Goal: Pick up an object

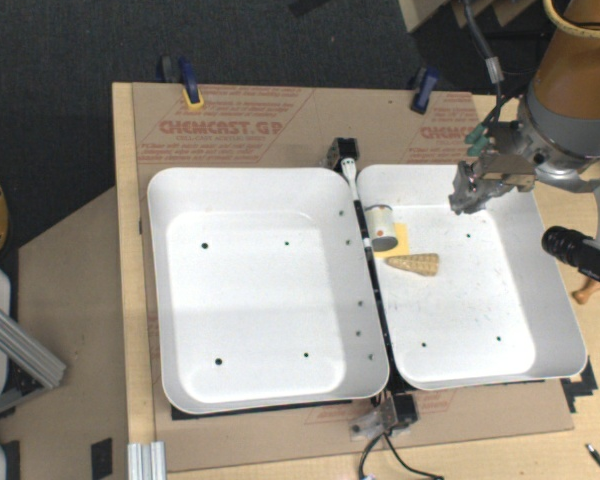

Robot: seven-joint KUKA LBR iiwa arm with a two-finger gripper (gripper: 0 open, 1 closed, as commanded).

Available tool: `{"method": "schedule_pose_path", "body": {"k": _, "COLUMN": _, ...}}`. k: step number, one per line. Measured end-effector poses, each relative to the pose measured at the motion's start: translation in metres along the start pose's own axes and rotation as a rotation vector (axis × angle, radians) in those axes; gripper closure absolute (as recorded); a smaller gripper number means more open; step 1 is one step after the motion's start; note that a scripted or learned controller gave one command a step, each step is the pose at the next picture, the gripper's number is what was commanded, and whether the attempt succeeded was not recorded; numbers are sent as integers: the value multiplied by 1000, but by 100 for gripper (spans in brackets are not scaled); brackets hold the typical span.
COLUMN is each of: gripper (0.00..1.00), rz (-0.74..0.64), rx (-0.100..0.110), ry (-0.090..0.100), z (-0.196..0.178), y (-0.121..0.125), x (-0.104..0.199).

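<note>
2 white bins [180, 268] on cardboard sheet [280, 118] w/ blue clamps [190, 78].

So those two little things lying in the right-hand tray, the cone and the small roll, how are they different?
The cone is tan with a criss-cross surface and tapers toward one end; the small roll is a pale, stubby cylinder with a dark band. The cone lies farther from the divider between the trays; the roll sits right beside it, on a yellow patch. Both lie in the right tray, below the gripper.

smooth glossy white plastic bins [260, 203], matt brown cardboard-like bench top [280, 118], rough tan cone [413, 264]
</note>
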State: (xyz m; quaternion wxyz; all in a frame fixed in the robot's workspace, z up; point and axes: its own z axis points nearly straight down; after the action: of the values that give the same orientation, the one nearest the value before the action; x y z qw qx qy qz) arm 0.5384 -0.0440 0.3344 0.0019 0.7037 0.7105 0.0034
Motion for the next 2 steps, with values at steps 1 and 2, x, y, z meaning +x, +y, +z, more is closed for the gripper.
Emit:
{"method": "schedule_pose_path", "body": {"k": 1, "gripper": 100, "rz": 6, "rx": -11, "ry": -2, "z": -136, "y": -18, "x": 12}}
{"method": "schedule_pose_path", "body": {"k": 2, "gripper": 100, "rz": 1, "rx": 12, "ry": 0, "z": -121, "y": -59, "x": 82}}
